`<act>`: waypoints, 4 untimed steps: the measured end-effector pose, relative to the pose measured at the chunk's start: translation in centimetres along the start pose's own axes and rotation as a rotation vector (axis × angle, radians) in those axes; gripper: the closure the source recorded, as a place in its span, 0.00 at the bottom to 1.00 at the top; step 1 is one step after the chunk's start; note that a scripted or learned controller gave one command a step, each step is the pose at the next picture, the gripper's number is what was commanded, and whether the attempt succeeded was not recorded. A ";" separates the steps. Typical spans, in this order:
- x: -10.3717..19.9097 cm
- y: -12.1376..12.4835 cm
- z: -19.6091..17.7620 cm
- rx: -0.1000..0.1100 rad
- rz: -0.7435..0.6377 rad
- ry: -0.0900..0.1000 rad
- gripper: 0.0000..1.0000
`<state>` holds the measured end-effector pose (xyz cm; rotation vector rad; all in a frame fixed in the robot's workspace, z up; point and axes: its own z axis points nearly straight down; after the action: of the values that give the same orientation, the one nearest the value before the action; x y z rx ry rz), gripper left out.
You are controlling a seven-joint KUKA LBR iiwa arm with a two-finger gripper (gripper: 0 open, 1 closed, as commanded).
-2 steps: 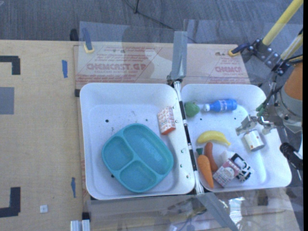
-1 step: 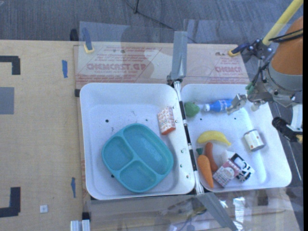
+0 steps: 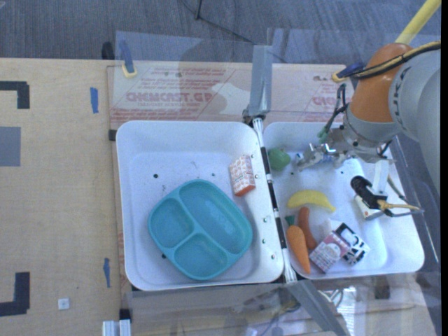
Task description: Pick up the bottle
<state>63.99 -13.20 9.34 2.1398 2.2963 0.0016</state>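
Bottle (image 3: 242, 175), as I judge it, is the orange-and-white piece in the left bin (image 3: 143, 152). The gripper (image 3: 313, 155) hangs over the right bin (image 3: 402, 254), well right of the teal plate (image 3: 199, 226); apart or together, I cannot tell. From it the bottle lies leftward, close beyond the wall between the 2 bins, just off the plate's upper-right rim, long axis near upright in view.

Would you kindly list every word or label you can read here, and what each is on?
"CHEMCAST GP": faint red print on the left panel behind the left bin.
Red print on the right panel behind the right bin: too faint to read.
Print on the small carton in the left bin: too blurred.
Print on the pink packet and black-and-white box: unreadable.
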 end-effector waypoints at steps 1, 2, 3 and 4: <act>0.0 0.1 -1.1 -0.002 -0.001 -0.001 1.00; 6.4 0.1 -17.6 0.000 0.175 0.000 1.00; 1.3 -8.6 -21.7 0.003 0.117 0.001 1.00; 0.4 -15.6 -12.4 0.003 0.298 0.001 1.00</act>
<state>48.33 -13.90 21.65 2.4595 1.9554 -0.0004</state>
